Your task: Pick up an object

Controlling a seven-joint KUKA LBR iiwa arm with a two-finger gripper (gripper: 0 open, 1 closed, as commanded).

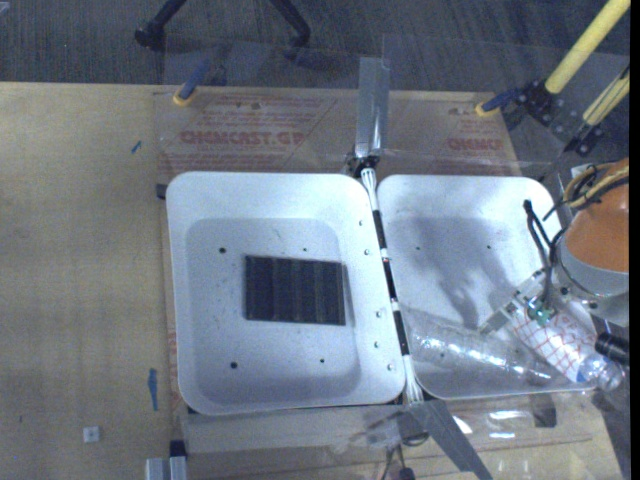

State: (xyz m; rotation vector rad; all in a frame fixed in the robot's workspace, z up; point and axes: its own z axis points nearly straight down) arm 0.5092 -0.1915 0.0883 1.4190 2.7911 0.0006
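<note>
We see a clear crumpled plastic bottle with a red-and-white label (500, 353) lying along the near edge of the right white bin (450, 208). We judge it light, slippery and easily crushed; its narrower middle looks best to grip. The tool (528, 306) hovers above it; we cannot tell its opening.

The arm (597, 253) is grey with a rounded orange band above the wrist, black cables looping beside it, and pale metal parts lower down.
</note>
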